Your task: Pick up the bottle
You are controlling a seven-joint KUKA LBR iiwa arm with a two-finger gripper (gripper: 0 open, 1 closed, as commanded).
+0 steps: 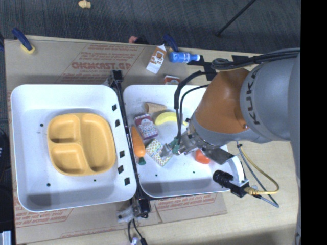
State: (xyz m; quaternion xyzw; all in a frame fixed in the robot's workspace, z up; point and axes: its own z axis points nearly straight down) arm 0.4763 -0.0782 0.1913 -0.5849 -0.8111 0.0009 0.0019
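A small blue plastic bottle [182, 57] is seen lying on its side on the brown cardboard [102, 60] at upper centre, outside both bins. The grey two-finger gripper [168, 149] is lowered into the right white bin [168, 188] at centre frame, above a patterned packet [157, 153] beside an orange carrot [137, 141]; its grip cannot be told. A yellow divided tray [82, 143] is held in the left white bin [25, 137].

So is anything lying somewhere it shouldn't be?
Yes. A blue bottle and a small carton lie on the cardboard behind the right bin, outside both bins. The pincer is down among the bin's toys instead.
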